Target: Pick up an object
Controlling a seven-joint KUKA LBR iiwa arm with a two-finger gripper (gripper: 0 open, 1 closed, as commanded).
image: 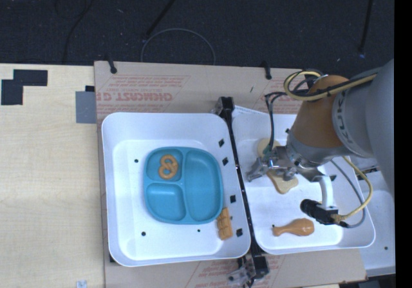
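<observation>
over the right-hand shallow white bin (360, 241) the pincer (278, 165) hovers by a flat tan toy slice (283, 182); whether it grips, i cannot tell; nothing visibly lifted yet.

bins: 2 white (122, 151) (360, 232) | divided blue plate: 1 (183, 185) | pretzel: 1 (168, 167) | orange block: 1 (224, 223) | drumstick: 1 (295, 228) | tan pieces: 2 (283, 182) (264, 148)
</observation>
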